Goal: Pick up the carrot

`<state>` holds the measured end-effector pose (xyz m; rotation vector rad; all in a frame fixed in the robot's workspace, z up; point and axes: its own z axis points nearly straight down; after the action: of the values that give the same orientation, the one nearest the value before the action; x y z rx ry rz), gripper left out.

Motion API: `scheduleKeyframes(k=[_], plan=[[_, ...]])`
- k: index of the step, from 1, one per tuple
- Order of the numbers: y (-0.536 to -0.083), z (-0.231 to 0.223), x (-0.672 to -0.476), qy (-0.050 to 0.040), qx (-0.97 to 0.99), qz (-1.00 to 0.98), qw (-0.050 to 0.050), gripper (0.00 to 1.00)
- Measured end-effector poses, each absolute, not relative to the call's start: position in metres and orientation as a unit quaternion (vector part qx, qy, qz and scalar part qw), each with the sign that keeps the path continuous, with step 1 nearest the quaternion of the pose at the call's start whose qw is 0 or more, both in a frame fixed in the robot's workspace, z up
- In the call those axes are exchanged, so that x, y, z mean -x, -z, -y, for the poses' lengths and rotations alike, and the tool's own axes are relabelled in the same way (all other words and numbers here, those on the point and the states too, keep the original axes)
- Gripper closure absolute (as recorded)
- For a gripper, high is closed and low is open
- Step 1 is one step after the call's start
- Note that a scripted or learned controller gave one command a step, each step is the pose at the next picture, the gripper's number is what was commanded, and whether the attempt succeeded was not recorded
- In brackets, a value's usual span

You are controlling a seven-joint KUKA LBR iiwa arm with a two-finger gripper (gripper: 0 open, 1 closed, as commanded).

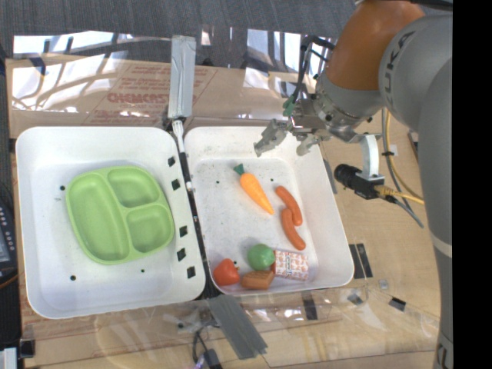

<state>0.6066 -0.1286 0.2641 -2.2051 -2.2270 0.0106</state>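
One carrot lies in the right bin, in its upper middle, on the bare white floor. It is orange and tapered, with a small green top pointing up-left and its tip pointing down-right. Just to its right lie two sausages, reddish-orange, one above the other and nearly touching end to end. Near the bin's front wall sit four more things close together: one red tomato, one brown piece, one green ball and one small printed packet.

The gripper hangs above the bin's back part, up and to the right of the carrot and apart from it. Its two fingers are spread wide, with nothing between them.

The left bin holds one green tray with three compartments
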Motion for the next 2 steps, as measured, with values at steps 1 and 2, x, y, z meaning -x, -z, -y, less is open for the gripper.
scheduleKeyframes(k=[1, 2], plan=[[-0.162, 0.16, -0.623, -0.0026, 0.75, 0.662, 0.003, 0.0], [-0.091, 0.163, -0.638, -0.0011, 0.762, 0.647, 0.002, 0.0]])
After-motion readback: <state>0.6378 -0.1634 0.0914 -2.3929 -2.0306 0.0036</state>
